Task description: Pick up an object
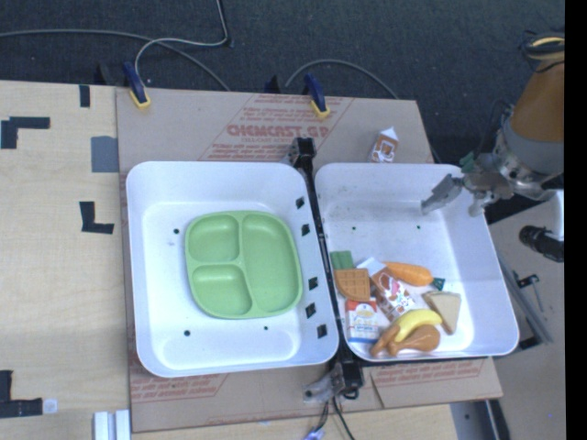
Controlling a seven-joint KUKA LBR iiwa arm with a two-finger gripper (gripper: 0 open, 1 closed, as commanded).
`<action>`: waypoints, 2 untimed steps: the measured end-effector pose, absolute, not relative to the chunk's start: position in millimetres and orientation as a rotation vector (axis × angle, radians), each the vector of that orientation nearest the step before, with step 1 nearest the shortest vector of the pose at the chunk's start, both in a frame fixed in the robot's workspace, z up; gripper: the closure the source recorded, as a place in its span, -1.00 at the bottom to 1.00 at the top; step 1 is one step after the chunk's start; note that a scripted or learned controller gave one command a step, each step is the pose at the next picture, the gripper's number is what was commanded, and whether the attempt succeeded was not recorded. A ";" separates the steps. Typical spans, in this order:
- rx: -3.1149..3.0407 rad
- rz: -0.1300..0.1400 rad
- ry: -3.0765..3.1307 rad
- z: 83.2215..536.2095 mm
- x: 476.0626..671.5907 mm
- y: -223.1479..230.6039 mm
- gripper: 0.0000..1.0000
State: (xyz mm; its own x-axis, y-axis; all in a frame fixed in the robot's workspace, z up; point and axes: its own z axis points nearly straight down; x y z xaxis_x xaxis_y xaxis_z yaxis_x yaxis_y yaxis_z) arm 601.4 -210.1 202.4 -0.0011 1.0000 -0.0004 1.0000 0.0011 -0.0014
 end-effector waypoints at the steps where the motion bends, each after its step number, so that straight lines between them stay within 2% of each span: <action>1: -2.218 0.002 -2.220 145.2 540.9 -168.9 -1.00; 2: -2.220 0.001 -2.221 101.5 527.9 -128.1 -1.00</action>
State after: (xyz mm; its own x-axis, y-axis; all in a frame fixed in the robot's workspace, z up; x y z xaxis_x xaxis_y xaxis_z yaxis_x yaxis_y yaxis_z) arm 527.9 -128.1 101.5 -0.0004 1.0000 0.0002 1.0000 0.0004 -0.0012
